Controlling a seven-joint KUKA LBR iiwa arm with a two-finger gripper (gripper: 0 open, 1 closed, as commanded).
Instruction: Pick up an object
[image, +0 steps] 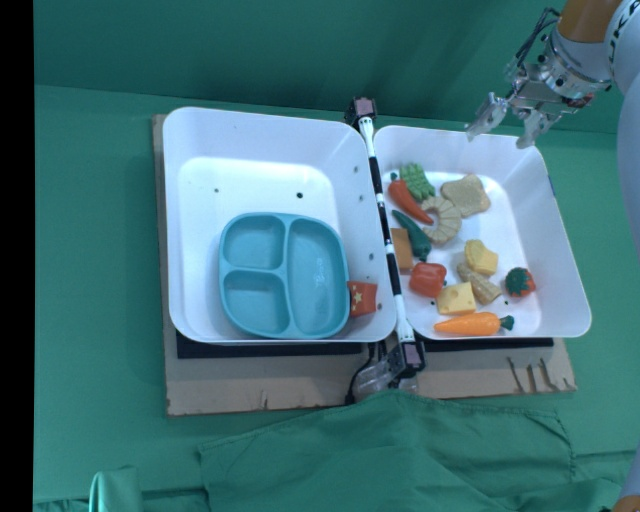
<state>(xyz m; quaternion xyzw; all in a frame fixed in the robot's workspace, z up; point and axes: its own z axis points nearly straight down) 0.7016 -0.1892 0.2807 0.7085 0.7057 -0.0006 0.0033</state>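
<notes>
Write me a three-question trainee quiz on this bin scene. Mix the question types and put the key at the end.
1. True or false: the gripper holds a toy food item between its fingers.
2. Multiple choice: where does the blue divided plate lie? A) in the left bin B) in the right bin C) on the green cloth outside both bins
3. Short answer: which item lies beside the plate in the left bin, against its near right corner?

Key
1. False. The gripper hangs open above the far edge of the right bin, with nothing between its fingers.
2. A
3. The small red piece with a yellow star.
</notes>
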